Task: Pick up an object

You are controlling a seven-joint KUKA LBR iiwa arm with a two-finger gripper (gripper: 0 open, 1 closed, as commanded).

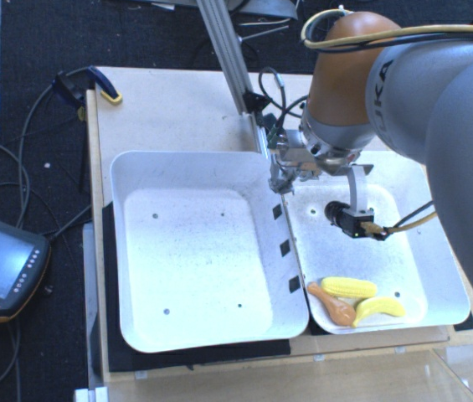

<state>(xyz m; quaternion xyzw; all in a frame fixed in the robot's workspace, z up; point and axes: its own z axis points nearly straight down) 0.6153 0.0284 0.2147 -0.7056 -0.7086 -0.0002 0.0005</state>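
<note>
Yellow corn cob (349, 287) (bumpy, r. bin (437, 249))

We see white bins (190, 249), yellow toys (349, 287), an orange piece (334, 306), and a tan table (169, 111).

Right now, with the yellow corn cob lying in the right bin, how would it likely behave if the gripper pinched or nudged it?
The corn cob looks rounded and elongated, so it would probably roll if nudged sideways. Its glossy look suggests light, stiff plastic, perhaps slippery. It lies against the banana and an orange piece, so neighbours would likely shift.
</note>
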